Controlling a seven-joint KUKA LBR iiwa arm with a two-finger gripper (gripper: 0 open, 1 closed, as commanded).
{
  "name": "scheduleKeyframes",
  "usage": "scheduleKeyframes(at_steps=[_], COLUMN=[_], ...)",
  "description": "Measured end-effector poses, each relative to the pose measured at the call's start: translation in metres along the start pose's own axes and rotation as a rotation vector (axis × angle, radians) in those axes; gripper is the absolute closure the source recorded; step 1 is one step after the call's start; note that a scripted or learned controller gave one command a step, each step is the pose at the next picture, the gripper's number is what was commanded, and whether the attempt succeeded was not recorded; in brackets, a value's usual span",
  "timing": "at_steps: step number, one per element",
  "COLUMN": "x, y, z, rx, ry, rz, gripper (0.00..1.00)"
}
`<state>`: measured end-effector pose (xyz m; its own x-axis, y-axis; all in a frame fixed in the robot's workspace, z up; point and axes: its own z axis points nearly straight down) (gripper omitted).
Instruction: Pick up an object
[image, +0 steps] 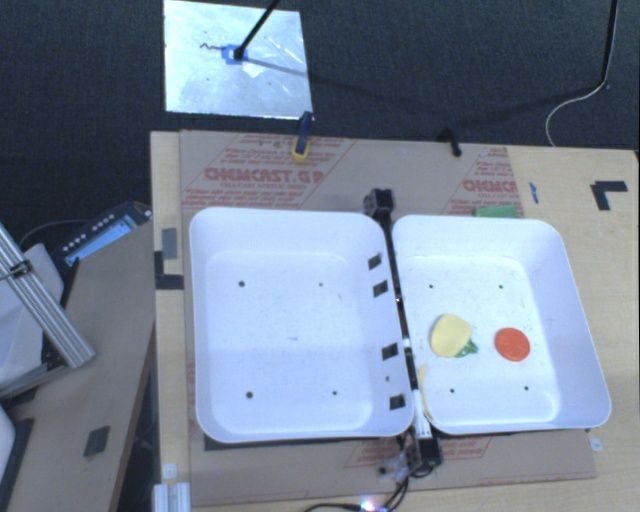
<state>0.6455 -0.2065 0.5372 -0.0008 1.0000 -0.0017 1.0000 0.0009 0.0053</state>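
Whether the tool is spread or pressed together I cannot tell, and the arm's pose is likewise not something I am able to judge here. By the rig, the arm is coming in from the right, so the right bin (578, 300) is lying on its side of the bench (420, 165), and that is where the candidates are sitting. An orange disc (513, 344) is lying flat on the bin floor towards the right of centre. Just to its left, apart from it, a yellow piece (449, 333) is resting with a small green bit (467, 348) peeking out at its lower right edge. The disc is sitting closer to the arm's side and clear of the walls, so it is looking like the easier first reach; being round, it is offering no long axis to line up with. The left bin (290, 310) is lying beyond.
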Motion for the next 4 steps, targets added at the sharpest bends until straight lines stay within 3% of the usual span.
scheduleKeyframes(at_steps=[1, 2, 3, 4], x=[0.034, 0.054, 0.029, -0.002], y=[-0.067, -0.159, -0.091, -0.124], z=[0.002, 0.047, -0.001, 0.001], rx=[0.005, 0.009, -0.004, 0.002], ry=[0.003, 0.005, -0.003, 0.000], rz=[-0.004, 0.000, -0.001, 0.003], gripper=[1.00, 1.00, 1.00, 1.00])
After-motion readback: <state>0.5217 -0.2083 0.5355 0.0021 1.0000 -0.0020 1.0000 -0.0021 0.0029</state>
